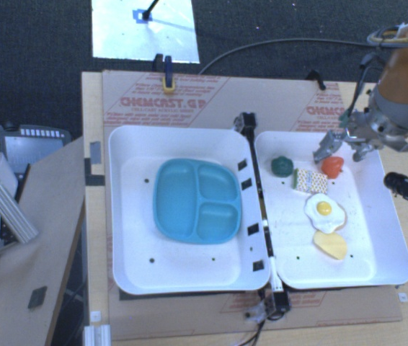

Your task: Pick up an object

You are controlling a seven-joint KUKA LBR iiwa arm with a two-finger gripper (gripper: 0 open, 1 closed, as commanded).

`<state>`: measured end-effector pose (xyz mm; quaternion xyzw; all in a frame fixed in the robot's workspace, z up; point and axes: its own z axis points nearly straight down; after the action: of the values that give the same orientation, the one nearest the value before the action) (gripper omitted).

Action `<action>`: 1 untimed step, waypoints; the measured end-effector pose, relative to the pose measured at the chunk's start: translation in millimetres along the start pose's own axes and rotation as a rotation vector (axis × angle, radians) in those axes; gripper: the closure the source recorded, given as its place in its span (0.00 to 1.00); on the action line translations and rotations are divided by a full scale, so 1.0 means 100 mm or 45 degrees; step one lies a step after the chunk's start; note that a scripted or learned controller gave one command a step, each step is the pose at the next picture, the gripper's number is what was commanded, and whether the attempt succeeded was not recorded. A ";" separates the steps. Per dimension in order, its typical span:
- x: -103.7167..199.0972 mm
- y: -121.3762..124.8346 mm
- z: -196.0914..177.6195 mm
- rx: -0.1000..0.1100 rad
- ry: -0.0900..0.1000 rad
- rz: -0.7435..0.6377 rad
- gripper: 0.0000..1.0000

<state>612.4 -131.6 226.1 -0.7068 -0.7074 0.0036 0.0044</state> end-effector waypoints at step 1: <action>0.00 0.02 -0.08 -0.016 -0.002 -0.003 0.00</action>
<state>614.8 -131.4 233.7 -0.7061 -0.7082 -0.0002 -0.0006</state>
